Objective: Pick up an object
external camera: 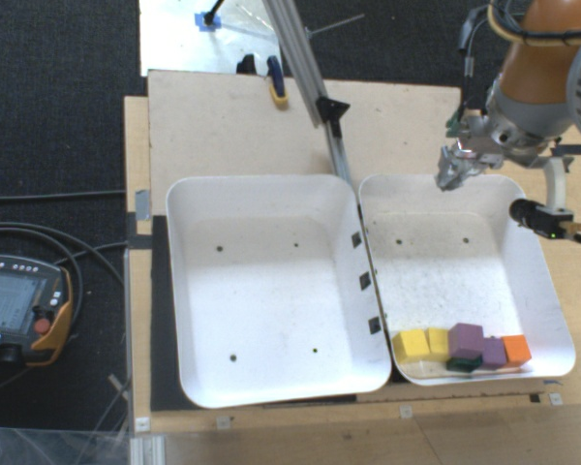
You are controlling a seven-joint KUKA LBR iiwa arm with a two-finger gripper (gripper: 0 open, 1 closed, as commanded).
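Gripper and grey arm, banded in orange above the wrist, are seen hanging over the far edge of the right bin, reaching in from the right; whether the gripper is open or closed cannot be told at this angle, and nothing is seen held by it.

On the pale bench, two shallow white bins are set side by side, their inner walls touching. No blocks are seen on the floor of the left bin. All the candidates for the pick are gathered in the right bin, pressed into a row along its near wall and well apart from the gripper.

From biggest to smallest, the cluster is read as follows: a purple block standing tallest near the middle, two yellow blocks touching each other at the left end, an orange block at the right end, a second small purple piece between the two, and a low dark green piece tucked against the wall in front.

The approach is judged not yet begun. A clean pick is likely best served by an end block, yellow or orange, since one side is left free there. The near wall and the tight packing are judged the main hazards, so a descent from straight above is advised, with the closing line kept along the row rather than across it.
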